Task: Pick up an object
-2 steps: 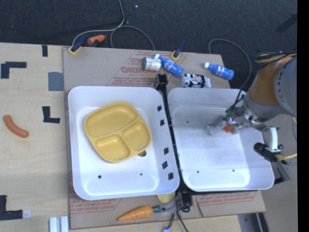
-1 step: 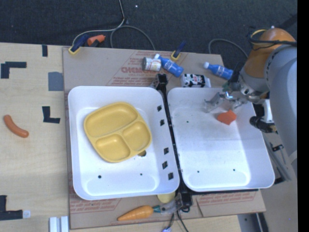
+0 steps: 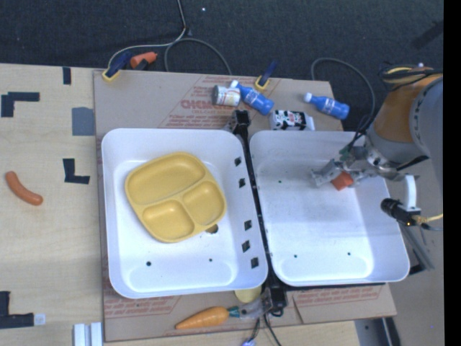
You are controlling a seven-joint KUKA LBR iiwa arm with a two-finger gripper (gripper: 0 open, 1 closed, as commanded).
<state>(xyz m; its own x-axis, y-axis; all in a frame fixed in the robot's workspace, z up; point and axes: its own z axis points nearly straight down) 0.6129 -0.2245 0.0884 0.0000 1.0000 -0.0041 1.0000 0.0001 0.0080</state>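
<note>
My gripper (image 3: 336,173) is low in the right bin (image 3: 324,265), near its far right part, below the grey arm with the orange band (image 3: 403,117). A small orange-red object (image 3: 342,182) lies right at the gripper's tip, touching or just under it. Whether it is gripped is hidden from this angle. In the left bin (image 3: 173,283) lies a yellow divided plate (image 3: 173,197), with a small dark item (image 3: 211,229) at its lower right edge.
Behind the bins lie a white bottle (image 3: 227,94), two blue bottles (image 3: 257,99) (image 3: 328,106) and a black-and-white packet (image 3: 292,120). A toy carrot (image 3: 204,318) lies in front of the bins. A sausage (image 3: 24,188) rests on the far left bench.
</note>
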